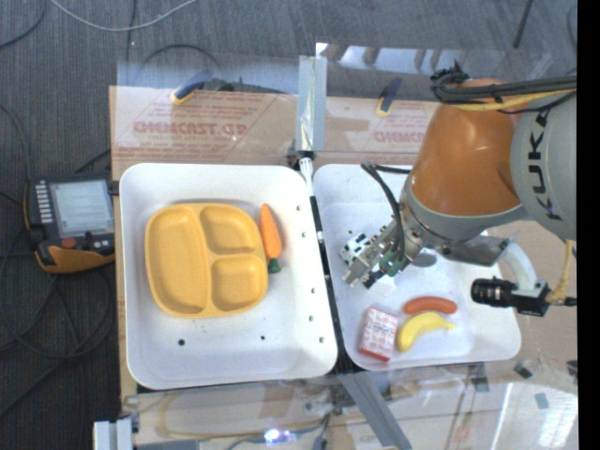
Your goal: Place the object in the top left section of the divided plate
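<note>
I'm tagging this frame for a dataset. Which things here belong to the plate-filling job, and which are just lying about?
Part of the job:
- divided plate, yellow, in the left bin
- gripper, over the right bin
- The object isn't specified: carrot beside the plate, or sausage, banana and small box in the right bin

Lying about:
- handheld controller
- two clamps

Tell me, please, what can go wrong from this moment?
1. The banana, sausage and small box lie close together in the right bin, so the gripper may grab the wrong one or knock a neighbour.
2. The carrot lies against the plate edge; a low approach might bump it.
</note>
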`<state>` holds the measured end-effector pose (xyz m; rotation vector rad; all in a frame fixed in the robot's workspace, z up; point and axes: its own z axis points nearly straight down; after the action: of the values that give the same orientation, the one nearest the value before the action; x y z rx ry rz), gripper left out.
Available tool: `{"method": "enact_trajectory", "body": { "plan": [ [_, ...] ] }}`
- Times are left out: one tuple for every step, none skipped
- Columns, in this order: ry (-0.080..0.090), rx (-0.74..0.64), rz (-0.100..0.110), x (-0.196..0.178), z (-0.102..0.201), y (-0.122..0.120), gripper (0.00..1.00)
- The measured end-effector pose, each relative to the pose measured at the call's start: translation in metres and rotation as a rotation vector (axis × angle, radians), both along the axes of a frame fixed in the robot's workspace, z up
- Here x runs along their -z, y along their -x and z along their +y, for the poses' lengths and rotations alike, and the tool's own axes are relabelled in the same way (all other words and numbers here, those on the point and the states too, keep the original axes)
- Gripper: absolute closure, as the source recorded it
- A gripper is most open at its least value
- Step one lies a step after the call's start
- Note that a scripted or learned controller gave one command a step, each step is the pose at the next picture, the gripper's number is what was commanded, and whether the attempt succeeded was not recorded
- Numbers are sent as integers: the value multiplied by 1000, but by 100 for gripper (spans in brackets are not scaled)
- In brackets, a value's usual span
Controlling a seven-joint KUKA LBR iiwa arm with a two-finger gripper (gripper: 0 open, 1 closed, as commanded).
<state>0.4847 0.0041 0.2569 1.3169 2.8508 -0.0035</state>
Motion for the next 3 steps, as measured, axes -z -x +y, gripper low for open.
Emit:
{"method": "enact_trajectory", "body": {
  "plan": [
    [-3, -113, 3, 74, 28, 1, 100],
    [-2, -271, -8, 166, 99, -3, 100],
    [10, -360, 32, 62, 134, -68, 100]
  ]
}}
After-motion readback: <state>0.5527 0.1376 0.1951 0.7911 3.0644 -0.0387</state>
